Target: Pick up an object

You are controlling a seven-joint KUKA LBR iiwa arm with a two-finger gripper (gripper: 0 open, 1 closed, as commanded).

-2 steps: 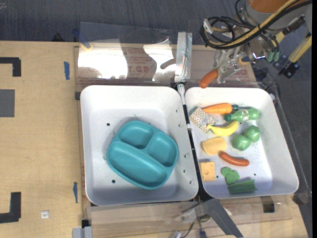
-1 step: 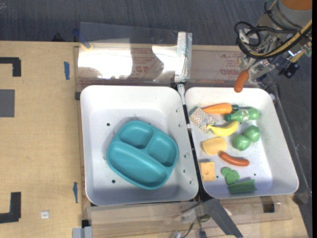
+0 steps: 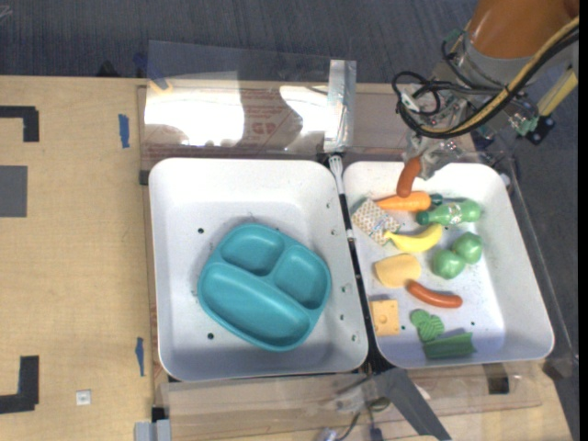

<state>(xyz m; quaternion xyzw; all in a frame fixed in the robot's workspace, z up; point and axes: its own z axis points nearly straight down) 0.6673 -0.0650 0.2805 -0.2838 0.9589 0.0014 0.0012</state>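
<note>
My gripper point(image 3: 420, 161) hangs over the back edge of the right bin point(image 3: 524, 274), below the orange band of the arm. A small orange-red sausage point(image 3: 409, 178) hangs nearly upright from it, its top end between the fingers, so the gripper is shut on it. Just below lie a carrot point(image 3: 404, 203), a yellow banana point(image 3: 415, 239) and a checked wafer point(image 3: 370, 219).
The right bin also holds green vegetables point(image 3: 455, 213), a green pepper point(image 3: 457, 255), a yellow-orange piece point(image 3: 397, 269), a red sausage point(image 3: 434, 294), a cheese block point(image 3: 386, 316) and dark green pieces point(image 3: 441, 338). A teal divided plate point(image 3: 266, 283) lies in the left bin point(image 3: 175, 246).
</note>
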